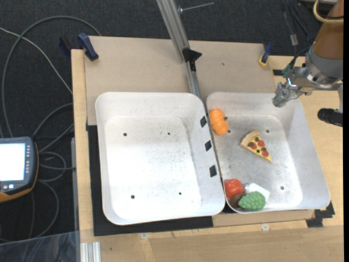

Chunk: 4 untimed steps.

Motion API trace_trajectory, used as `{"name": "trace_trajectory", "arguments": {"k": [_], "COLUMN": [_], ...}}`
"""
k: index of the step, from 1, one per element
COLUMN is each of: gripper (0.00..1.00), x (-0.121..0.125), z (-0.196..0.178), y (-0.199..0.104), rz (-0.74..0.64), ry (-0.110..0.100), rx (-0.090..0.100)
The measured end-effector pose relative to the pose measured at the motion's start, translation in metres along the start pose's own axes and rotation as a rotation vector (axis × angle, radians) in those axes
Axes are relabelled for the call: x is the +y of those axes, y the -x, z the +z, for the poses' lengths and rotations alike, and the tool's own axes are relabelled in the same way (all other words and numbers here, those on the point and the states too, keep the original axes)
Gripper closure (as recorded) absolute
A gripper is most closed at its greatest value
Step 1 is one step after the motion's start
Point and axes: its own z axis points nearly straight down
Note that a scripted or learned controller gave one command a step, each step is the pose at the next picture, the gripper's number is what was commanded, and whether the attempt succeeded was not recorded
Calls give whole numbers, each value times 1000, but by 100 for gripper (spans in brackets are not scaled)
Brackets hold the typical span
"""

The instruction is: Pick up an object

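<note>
A KUKA arm [327,37], grey with an orange band, reaches in from the right above a pale wooden bench [136,64] that carries two shallow white bins side by side. Its gripper [282,96] hangs over the far right corner of the right bin [305,146], with nothing visible between its fingers; how far apart they stand cannot be told from this angle.

The objects all lie in the right bin. An orange toy [218,121] rests against the bin's left wall, near the far end. A pizza slice [257,146] lies flat near the middle of the floor, apart from the gripper. At the near edge a red toy [233,188], a green bumpy toy [252,201] and a small white piece [257,190] sit bunched together, touching or nearly so. The left bin [147,157] shows a speckled floor dotted with small dark holes.

A slanted aluminium bar [174,26] runs down to the seam between the bins. Blue clamps [87,45] grip the bench's far edge, one at the left and one at the right. Dark carpet [32,10] surrounds the bench, crossed by pale cables [38,53], and a handheld control pendant [16,165] with a lit screen lies at the left.
</note>
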Motion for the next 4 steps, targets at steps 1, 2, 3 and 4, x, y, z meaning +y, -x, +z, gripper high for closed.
{"name": "trace_trajectory", "arguments": {"k": [1,2,3,4], "gripper": [100,100,100,100], "x": [7,8,-8,-22], "z": [-53,-65,-73,-74], "y": [9,8,-39,-82], "rz": [0,-1,-4,-4], "ry": [1,-2,-8,-8], "rx": [-1,1,4,5]}}
